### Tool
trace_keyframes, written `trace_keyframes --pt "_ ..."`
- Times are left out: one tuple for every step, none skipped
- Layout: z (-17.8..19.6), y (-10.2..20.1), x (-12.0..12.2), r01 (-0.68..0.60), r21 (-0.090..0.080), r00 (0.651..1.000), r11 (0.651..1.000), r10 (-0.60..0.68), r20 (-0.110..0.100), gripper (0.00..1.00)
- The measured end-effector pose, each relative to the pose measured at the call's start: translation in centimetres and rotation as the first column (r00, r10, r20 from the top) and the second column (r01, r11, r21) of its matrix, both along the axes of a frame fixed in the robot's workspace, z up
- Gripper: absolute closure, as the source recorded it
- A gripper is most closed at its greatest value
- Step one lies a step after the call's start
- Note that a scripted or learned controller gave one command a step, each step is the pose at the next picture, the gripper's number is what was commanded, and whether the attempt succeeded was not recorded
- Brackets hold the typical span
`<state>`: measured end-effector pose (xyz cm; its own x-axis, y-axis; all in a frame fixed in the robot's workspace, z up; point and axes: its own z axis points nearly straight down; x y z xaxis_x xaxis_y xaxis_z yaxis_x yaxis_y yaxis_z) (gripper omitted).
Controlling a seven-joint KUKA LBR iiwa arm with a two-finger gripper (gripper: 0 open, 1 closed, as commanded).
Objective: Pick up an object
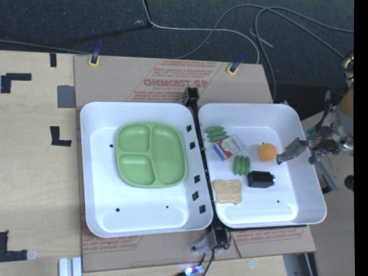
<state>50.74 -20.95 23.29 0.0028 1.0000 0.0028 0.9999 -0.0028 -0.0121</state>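
The grey arm enters at the right edge of the frame, about mid-height, with a patch of its orange band showing at the upper right. Its wrist sits just inside that edge, a cluster of grey and dark parts with thin cables running up along it. From the wrist the grey two-finger tool (286, 152) stretches leftward and slightly down toward the centre right of the frame. One dark, slanted finger (291, 149) is visible; nothing sits between the fingers.
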Motion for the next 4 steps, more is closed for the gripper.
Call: trace_keyframes --pt "0.6 0.0 0.3 -0.004 -0.003 1.0 1.0 0.004 0.011 0.0" --pt "-5.4 0.3 -0.7 -0.003 -0.001 1.0 1.0 0.003 0.005 0.0" --pt "-9.9 0.9 -1.1 -0.004 -0.001 1.0 1.0 0.004 0.006 0.0" --pt "-13.1 0.8 -0.7 -0.005 -0.002 1.0 1.0 0.005 0.019 0.0"
